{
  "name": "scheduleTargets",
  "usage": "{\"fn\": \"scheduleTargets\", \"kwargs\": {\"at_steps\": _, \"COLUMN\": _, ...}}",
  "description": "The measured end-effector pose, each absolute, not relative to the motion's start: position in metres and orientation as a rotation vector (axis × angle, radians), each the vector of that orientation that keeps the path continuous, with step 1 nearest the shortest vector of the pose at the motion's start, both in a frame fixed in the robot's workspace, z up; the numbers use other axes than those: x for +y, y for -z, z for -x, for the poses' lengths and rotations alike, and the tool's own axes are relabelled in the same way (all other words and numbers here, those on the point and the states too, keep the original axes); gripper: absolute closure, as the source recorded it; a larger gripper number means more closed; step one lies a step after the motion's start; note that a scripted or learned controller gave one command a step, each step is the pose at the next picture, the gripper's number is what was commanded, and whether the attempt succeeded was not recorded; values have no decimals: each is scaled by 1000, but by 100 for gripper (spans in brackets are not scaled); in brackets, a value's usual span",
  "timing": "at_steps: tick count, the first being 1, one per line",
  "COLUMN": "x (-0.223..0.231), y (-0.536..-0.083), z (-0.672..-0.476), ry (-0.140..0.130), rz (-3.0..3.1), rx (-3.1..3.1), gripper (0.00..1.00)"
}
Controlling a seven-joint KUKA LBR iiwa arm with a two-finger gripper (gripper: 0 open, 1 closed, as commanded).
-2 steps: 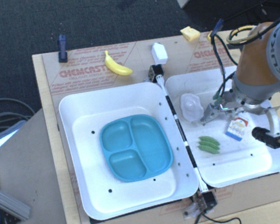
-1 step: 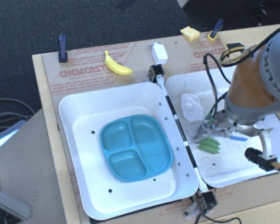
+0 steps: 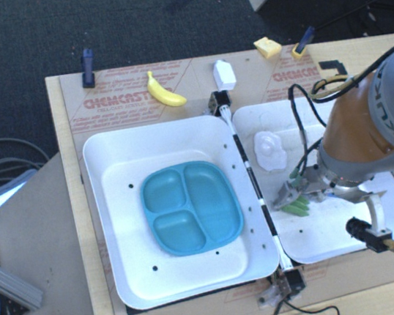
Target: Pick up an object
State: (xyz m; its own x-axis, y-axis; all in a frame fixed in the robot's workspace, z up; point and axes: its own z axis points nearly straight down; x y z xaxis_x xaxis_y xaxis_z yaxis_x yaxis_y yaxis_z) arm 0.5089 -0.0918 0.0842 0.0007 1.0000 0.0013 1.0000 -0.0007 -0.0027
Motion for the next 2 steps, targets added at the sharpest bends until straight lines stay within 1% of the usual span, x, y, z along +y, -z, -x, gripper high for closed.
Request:
{"fn": "scheduleTargets", "kwargs": {"at_steps": 1, "x": -92, "y": -94, "z": -509, "ry": -1, "rz": 2222, "rx": -2219, "gripper": 100}}
{"fn": "scheduleTargets", "kwargs": {"at_steps": 2, "x": -53, "y": -189, "z": -560, "ry": 3, "rz": 2221, "rx": -2224, "gripper": 100}}
